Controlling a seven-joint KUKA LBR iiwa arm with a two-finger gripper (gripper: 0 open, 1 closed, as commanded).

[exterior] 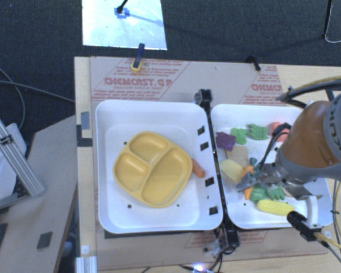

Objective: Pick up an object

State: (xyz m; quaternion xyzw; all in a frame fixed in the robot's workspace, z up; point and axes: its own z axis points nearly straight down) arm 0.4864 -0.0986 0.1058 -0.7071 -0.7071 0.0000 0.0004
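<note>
My gripper [247, 181] is low in the right bin [238, 220], over a cluster of toy food. Just left of it lies a pale yellow piece [231, 169]. Below it are a small orange piece [248, 194], a green piece [257, 195] and a yellow corn cob [274, 208]. A purple piece [225, 140] and two green pieces [238, 134] [257, 131] lie at the back of that bin. The arm's orange band [307, 144] hides the bin's right part.
The left bin [111, 152] holds a yellow divided plate [152, 168], with a small orange carrot [198, 169] beside it near the divider. A black clip rail [210, 152] runs between the bins. A red-orange piece [275, 127] peeks out behind the arm.
</note>
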